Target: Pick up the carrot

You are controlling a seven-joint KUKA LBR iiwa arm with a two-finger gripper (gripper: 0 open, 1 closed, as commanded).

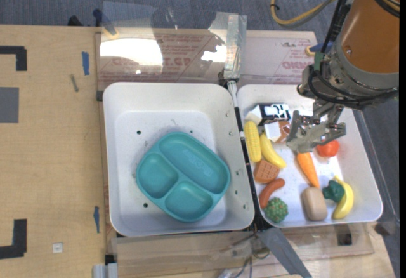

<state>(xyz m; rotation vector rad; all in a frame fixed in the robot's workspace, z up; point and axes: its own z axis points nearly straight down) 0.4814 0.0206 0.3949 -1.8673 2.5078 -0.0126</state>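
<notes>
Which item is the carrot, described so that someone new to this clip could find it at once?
Start at the right bin, the one crowded with toy food. Just below the gripper, near the bin's middle, lies the carrot: a plain orange cone tapering toward the bin's front. The round red tomato sits at its upper right and a beige potato below it; neither is long and pointed.

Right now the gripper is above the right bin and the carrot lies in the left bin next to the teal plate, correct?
Not quite. The carrot lies in the right bin, just below the gripper, as the camera view shows. The teal plate is in the left bin.
</notes>
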